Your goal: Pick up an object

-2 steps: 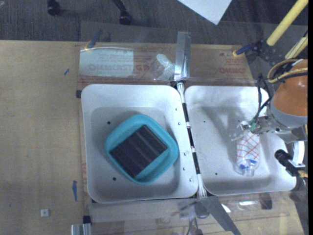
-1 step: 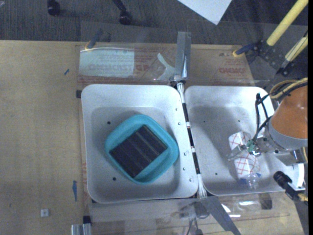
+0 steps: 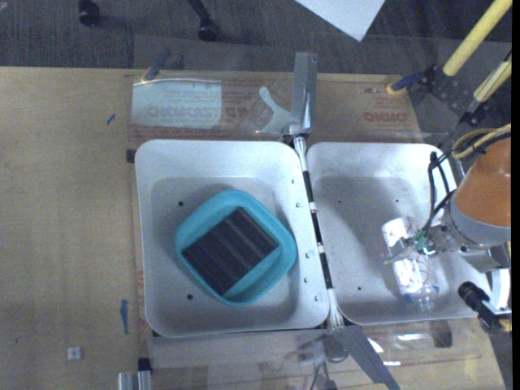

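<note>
In the left bin (image 3: pixel 154 177) a teal square tub (image 3: pixel 280 246) lies tilted, with a dark ridged block (image 3: pixel 227 250) resting in it. In the right bin (image 3: pixel 357 177), near the right wall, a small clear plastic item (image 3: pixel 414 281) with red marks lies on the floor. My gripper (image 3: pixel 406 249) reaches in from the right and hangs low just above and behind that clear item. A small white piece (image 3: pixel 395 232) shows at its tip. I cannot see anything held in it.
The arm's orange band (image 3: pixel 487 181) and its cables (image 3: pixel 439 185) overhang the right bin's right wall. A metal divider (image 3: pixel 313 218) separates the bins. A yellow-handled tool (image 3: pixel 479 31) lies at the back right, beyond the bins.
</note>
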`<state>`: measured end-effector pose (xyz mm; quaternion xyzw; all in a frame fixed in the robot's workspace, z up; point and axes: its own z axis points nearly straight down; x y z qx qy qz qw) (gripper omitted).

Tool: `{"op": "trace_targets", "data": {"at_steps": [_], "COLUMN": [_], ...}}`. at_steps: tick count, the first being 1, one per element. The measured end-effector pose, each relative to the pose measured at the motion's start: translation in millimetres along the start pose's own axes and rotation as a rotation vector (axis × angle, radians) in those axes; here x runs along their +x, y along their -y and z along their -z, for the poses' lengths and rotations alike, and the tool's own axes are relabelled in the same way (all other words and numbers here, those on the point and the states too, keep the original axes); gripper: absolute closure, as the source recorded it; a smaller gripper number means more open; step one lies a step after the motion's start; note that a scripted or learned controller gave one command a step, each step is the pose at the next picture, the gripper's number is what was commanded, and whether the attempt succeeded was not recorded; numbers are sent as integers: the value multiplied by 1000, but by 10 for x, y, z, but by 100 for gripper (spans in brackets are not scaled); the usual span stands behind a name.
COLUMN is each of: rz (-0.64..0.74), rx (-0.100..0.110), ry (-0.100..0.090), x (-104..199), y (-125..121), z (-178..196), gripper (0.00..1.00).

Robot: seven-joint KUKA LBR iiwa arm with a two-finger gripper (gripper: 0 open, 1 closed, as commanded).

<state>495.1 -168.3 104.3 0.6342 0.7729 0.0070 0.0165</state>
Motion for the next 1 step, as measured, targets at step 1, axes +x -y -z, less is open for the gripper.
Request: {"op": "trace_targets", "data": {"at_steps": [1], "rz": [134], "rx": [29], "ry": [-17], "x": [173], "y": [-1202], "z": [527], "gripper": [100]}}
